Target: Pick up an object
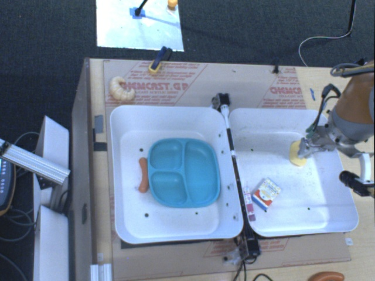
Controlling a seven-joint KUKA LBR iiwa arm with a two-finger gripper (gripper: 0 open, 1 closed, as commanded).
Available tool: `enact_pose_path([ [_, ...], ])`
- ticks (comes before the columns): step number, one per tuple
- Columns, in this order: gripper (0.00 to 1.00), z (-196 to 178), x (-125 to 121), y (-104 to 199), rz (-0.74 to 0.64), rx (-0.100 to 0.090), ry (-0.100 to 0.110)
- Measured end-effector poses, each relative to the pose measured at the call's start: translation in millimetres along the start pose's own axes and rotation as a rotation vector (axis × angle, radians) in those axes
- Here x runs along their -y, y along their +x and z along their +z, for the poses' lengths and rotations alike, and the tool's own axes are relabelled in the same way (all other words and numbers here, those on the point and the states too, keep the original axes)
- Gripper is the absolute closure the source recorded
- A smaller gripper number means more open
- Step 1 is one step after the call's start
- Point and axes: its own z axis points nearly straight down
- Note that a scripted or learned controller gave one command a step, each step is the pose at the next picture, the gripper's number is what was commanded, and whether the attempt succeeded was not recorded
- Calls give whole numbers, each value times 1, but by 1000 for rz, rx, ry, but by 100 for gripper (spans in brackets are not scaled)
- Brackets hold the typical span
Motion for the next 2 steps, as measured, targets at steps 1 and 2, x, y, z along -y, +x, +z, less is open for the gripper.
enact_pose_path([
  [1, 100, 27, -30, 0, 0, 0, 1],
  [2, 100, 7, -13, 1, 2, 0, 2],
])
